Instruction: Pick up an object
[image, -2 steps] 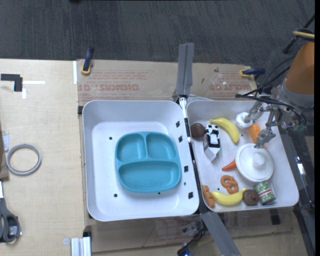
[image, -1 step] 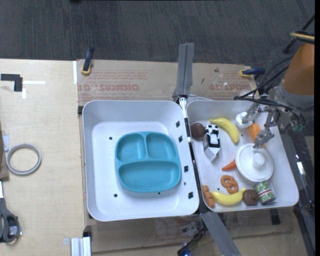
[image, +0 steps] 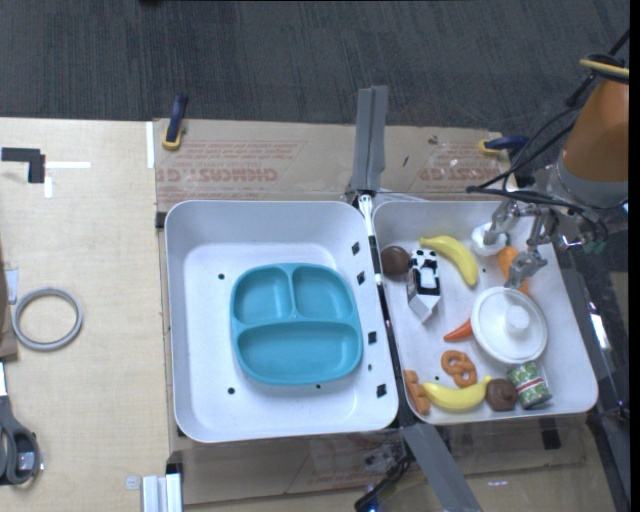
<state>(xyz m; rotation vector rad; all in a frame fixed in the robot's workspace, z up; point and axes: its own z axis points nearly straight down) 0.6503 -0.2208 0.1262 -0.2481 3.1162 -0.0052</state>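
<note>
My gripper (image: 512, 250) hangs over the back right corner of the right bin (image: 580, 340), under the orange-banded wrist (image: 600, 130). Its two metal fingers (image: 530, 262) stand apart, so it is open and holds nothing. A small orange piece (image: 509, 257) lies in the bin between them, and a small white round piece (image: 487, 237) sits by the left finger. Left of the gripper lie a yellow banana (image: 452, 256), a black-and-white block (image: 426, 276) and a brown ball (image: 396, 261). A white round bowl (image: 510, 322) sits just in front of the gripper.
The front of the right bin holds a carrot (image: 458, 331), a pretzel (image: 460, 367), a second banana (image: 455, 395), a brown lump (image: 500, 393) and a green can (image: 530, 385). A teal divided plate (image: 297, 322) lies in the left bin (image: 190, 320). A tape roll (image: 45, 318) lies on the bench at the left.
</note>
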